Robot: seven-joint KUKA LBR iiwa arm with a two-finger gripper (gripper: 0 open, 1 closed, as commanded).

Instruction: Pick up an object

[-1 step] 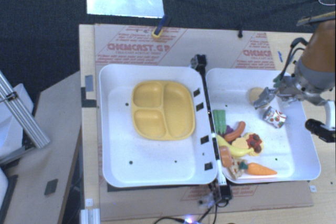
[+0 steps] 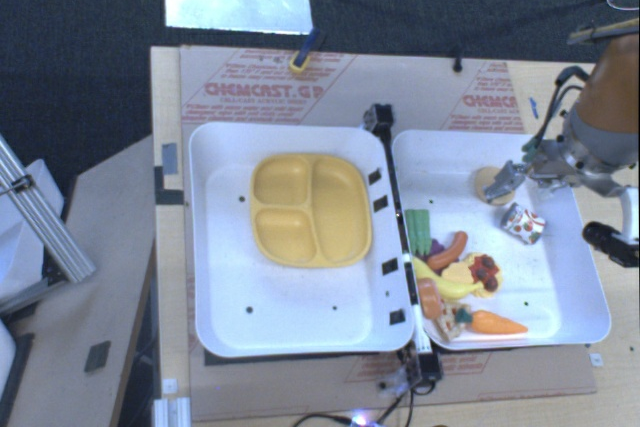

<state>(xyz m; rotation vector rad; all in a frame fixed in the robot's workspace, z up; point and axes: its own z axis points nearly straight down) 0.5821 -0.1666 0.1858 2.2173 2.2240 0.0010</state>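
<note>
On a tan bench (image 2: 120, 215), two white bins (image 2: 230, 315), gripper (image 2: 515, 177) over the right one, perhaps released, grasp unclear.

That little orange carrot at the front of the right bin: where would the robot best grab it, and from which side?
Probably from straight above, across the thick middle of the carrot. It lies flat, pointing sideways, so the narrow width suits two fingers closing front to back. Its right, pointed end sits apart from the food pile, with bare bin floor around it, so aim slightly toward that side.
</note>
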